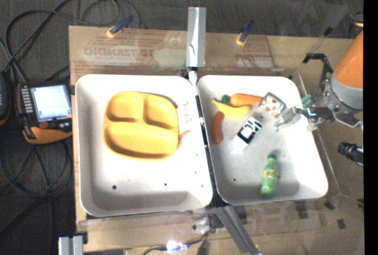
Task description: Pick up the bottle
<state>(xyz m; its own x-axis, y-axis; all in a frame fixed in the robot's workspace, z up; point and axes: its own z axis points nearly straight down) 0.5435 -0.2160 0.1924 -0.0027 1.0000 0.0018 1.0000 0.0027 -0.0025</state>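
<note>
The bottle (269, 176) is small and green with a pale label. It lies in the front part of the right bin (307, 186), cap pointing to the back. My gripper (287, 117) reaches in over the bin's right side, behind and to the right of the bottle and well apart from it. Its tip is close to a small white box with orange dots (270, 104). Nothing of the bottle is covered.
Toward the back of the right bin lie a carrot (245, 98), a banana (231, 109), a red sausage (217, 127) and a white and black box (249, 128). The left bin (142, 183) holds a yellow compartment plate (142, 124). A metal post (196, 35) stands behind the bins.
</note>
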